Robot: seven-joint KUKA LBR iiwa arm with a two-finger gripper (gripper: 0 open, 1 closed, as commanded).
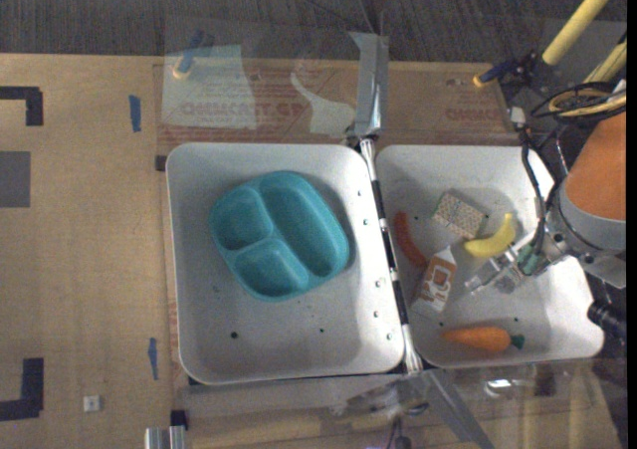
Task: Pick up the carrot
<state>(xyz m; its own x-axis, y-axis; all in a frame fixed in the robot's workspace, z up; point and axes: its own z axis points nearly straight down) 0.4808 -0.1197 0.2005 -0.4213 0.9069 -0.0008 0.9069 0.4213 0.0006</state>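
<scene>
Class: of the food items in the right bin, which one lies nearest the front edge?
The carrot: orange, green-tipped, lying below the banana and carton.

The arm (595, 200) enters over the right bin (557, 337) as a rounded grey housing with a broad orange band above the wrist. At its tip, over that bin's centre, the gripper (488, 281) is a small metallic silver assembly with a green-tinted part; black cables loop beside the arm above the bin's far corner
</scene>
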